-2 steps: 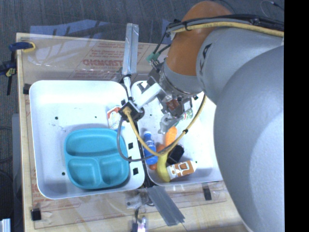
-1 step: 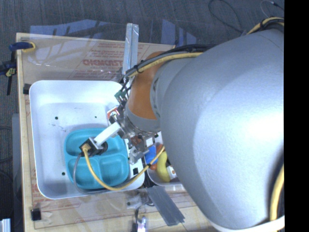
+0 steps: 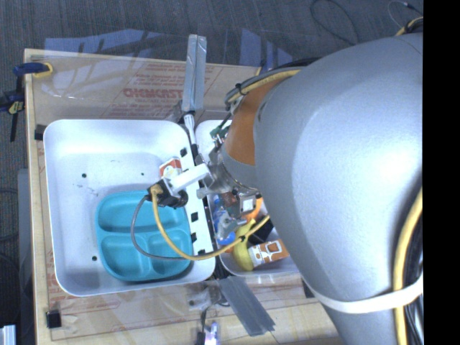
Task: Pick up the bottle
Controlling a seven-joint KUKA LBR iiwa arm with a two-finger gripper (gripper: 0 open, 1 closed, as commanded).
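Over the divider between the two white bins, the grey arm point(image 3: 338, 171) with its orange band reaches in from three o'clock, and the claw point(image 3: 215, 196) hangs low above the right bin's point(image 3: 233, 268) left edge; I cannot tell whether it is open or closed. At about five o'clock of the claw, a bottle point(image 3: 262, 252) with a yellow cap and orange label lies on its side in the right bin, partly under the arm. At nine o'clock, the left bin point(image 3: 79, 157) holds a blue divided tray point(image 3: 136, 239) with a yellow cable point(image 3: 169, 239) looping over it.
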